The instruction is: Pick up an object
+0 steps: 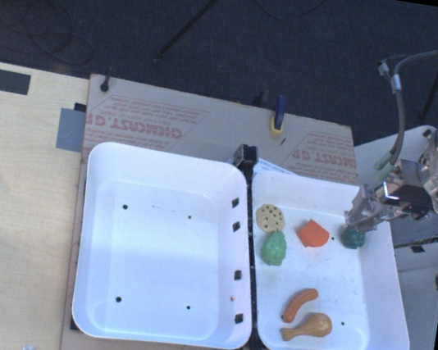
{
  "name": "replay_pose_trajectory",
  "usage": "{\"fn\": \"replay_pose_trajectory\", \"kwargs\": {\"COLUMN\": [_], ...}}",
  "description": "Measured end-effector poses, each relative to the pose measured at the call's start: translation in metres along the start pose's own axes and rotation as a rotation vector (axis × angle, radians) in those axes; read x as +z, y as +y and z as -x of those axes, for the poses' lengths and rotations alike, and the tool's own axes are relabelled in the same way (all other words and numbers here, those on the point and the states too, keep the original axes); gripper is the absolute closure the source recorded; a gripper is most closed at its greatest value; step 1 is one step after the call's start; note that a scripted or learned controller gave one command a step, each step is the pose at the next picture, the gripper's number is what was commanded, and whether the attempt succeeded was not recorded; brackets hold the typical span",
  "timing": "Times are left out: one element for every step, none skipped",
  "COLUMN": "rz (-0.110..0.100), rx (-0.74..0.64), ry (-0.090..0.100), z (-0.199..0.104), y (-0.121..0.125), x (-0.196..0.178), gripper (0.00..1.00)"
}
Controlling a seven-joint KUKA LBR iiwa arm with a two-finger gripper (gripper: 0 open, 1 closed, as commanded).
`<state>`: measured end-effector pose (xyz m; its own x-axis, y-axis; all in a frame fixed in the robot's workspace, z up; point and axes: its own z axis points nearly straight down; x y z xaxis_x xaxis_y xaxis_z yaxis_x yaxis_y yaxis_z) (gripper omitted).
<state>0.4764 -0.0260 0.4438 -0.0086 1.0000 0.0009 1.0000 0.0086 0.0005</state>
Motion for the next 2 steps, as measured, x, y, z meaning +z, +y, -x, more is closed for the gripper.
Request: {"fn": "replay_pose_trajectory", "kwargs": {"rz": [-0.003, 0.006], "rx": [0.000, 0.001], "ry": [-0.001, 0.002], "z": [-0.094, -0.160], "y": [0.016, 0.019], "x": [0.010, -0.085], "gripper": [1.00, 1.00]}}
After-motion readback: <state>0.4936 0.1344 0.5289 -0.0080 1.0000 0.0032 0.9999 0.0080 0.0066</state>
